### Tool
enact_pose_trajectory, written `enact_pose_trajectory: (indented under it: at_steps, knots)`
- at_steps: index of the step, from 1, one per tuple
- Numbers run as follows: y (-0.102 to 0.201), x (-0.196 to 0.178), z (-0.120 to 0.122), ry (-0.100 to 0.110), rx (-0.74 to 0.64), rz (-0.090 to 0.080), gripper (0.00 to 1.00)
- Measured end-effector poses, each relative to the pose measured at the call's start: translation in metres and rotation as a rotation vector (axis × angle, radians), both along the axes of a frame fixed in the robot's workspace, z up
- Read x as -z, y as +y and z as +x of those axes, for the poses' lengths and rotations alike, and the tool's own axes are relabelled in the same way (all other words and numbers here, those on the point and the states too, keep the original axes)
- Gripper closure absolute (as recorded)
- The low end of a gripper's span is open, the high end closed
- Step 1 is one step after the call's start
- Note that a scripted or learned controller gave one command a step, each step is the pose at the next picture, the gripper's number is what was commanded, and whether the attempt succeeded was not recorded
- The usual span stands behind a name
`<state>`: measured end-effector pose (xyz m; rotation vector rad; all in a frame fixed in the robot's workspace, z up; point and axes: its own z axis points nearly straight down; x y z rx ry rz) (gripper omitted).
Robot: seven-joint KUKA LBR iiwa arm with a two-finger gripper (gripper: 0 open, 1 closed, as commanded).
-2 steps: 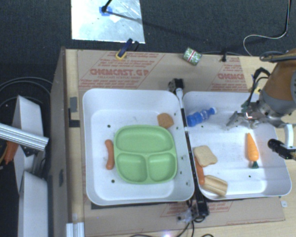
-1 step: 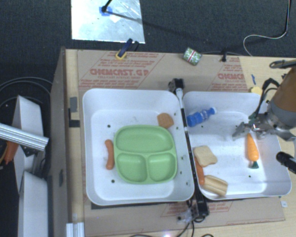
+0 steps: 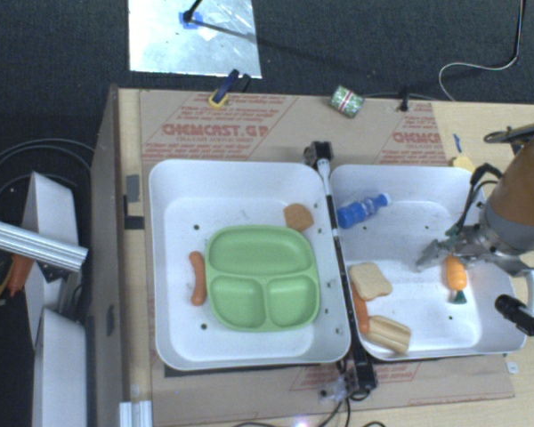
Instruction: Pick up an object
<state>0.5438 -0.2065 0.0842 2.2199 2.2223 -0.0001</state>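
Note:
My gripper (image 3: 443, 253) hangs low over the right side of the right bin (image 3: 400, 183), at the end of the grey arm with the orange band (image 3: 525, 194). An orange toy carrot (image 3: 456, 275) with a green tip lies right under it, touching or nearly touching. Further left in this bin are a blue bottle (image 3: 362, 209), a slice of bread (image 3: 370, 280), a tan bread roll (image 3: 389, 332) and a thin orange sausage (image 3: 361, 312) along the divider.
The left bin (image 3: 173, 238) holds a green divided plate (image 3: 262, 276), an orange sausage (image 3: 197, 278) to its left and a brown cookie (image 3: 298, 216) at its upper right. A small can (image 3: 345, 100) and a clip (image 3: 221, 92) lie on the cardboard behind the bins.

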Motion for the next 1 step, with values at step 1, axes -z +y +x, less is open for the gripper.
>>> enact_pose_trajectory:
  at_steps: [1]
  knots:
    - [-0.0001, -0.0109, 0.0012, -0.004, -0.001, -0.001, 1.0]
